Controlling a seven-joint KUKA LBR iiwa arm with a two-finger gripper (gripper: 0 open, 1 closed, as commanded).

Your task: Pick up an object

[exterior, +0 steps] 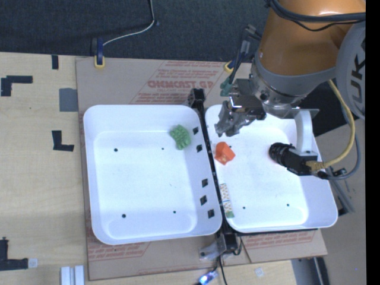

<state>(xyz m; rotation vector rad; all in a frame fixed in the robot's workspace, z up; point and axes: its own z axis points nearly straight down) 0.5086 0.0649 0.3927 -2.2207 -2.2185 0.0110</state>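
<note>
Orange-banded, the arm [309, 34] looms closest to the lens, carrying the tool [227, 127] low over the right bin [297, 209], just above and beside the orange object [224, 153] near the divider. I cannot tell whether the tool is released or clenched; nothing is visibly gripped. A green object [181, 136] sits in the left bin [142, 218], by the same divider. To do this well, I judge the tool should centre over the orange piece, descend straight, and avoid the bin wall.
</note>
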